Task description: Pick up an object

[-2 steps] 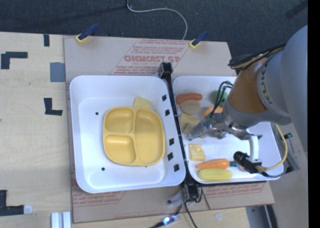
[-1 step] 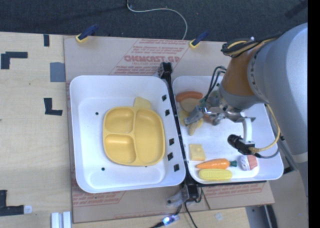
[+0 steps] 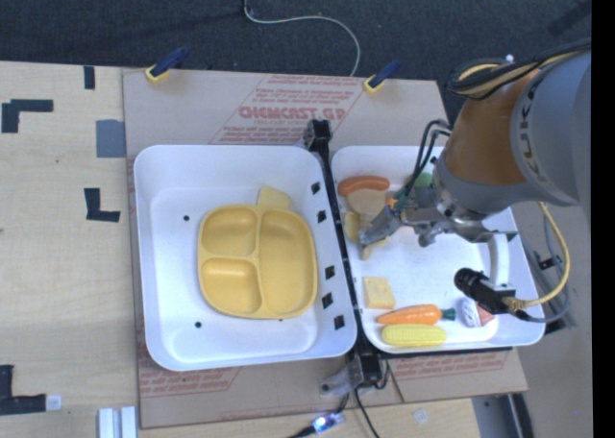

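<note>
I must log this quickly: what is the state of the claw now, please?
Claw: it sits low in the right bin, among the food pieces; open or closed cannot be told.

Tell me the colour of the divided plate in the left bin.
Yellow plate, clearest in the camera view.

A carrot lies flat just above a corn cob, near a cheese square.
</note>
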Action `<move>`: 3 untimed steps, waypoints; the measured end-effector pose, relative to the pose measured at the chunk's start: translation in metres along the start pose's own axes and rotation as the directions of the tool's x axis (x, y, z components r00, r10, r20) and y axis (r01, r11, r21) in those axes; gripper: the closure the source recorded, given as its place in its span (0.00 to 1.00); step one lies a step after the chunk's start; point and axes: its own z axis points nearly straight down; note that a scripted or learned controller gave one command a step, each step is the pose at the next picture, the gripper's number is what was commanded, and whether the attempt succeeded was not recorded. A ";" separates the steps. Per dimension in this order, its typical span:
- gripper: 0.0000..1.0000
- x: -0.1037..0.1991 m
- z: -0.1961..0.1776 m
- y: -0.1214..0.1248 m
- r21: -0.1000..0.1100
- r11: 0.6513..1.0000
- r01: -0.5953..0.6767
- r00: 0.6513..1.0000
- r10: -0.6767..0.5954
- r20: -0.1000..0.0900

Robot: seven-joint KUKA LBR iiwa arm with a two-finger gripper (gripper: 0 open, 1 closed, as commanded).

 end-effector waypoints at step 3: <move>0.00 0.130 -0.346 -0.046 0.001 1.000 0.004 1.000 -0.004 0.001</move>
